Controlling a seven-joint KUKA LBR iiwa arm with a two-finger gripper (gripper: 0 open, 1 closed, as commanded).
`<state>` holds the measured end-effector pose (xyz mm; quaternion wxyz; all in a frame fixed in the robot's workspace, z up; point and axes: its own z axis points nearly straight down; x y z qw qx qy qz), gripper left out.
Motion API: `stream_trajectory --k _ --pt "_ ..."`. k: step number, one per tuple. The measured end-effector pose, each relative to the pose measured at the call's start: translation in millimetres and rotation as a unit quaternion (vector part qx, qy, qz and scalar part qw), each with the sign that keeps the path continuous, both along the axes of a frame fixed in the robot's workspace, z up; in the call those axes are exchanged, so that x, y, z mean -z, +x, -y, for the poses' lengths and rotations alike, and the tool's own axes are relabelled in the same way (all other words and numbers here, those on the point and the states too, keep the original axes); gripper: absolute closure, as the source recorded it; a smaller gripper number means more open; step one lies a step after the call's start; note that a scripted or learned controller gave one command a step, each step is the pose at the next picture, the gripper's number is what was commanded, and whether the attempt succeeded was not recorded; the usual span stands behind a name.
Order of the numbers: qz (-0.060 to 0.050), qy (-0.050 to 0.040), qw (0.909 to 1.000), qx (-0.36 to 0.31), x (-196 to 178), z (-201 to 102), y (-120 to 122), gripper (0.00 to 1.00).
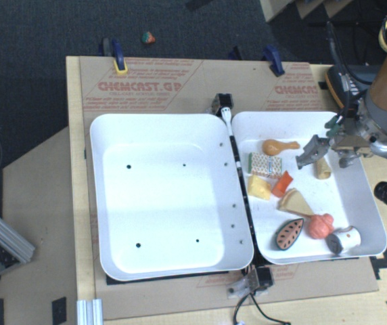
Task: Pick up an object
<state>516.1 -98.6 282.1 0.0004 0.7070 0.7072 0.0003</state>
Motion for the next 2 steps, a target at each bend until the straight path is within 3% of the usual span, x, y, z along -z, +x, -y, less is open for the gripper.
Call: stream_trajectory --k 1,2 --pt "-0.009 0.0019 1.0000 0.001 131.8 -3.4 -41.2 0.00" --pt "0.003 -0.0025 1.0000 0.001 196.8 -0.5 21.5 0.00"
